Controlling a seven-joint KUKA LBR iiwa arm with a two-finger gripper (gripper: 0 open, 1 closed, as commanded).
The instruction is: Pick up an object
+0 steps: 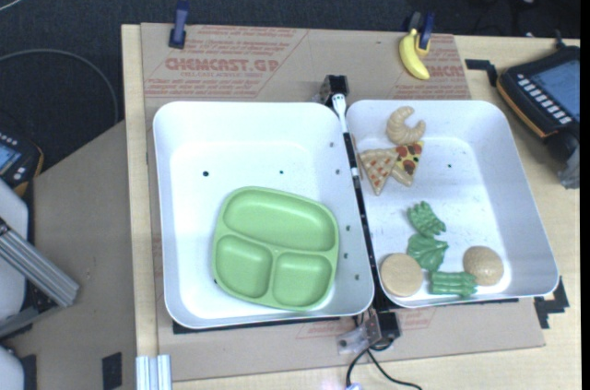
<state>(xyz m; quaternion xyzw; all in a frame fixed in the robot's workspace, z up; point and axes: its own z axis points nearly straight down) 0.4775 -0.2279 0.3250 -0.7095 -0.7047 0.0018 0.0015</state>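
The right bin holds several toy foods. A croissant lies at its back, with two pizza slices just in front of it. Green vegetable pieces sit nearer the front, and another green piece lies at the front wall. A tan round cookie and a round bun flank that piece. In the left bin rests a green divided plate.
A yellow banana lies on the cardboard behind the right bin, beside a blue clamp. Another blue clamp sits at the back left. A tablet device lies at the far right edge.
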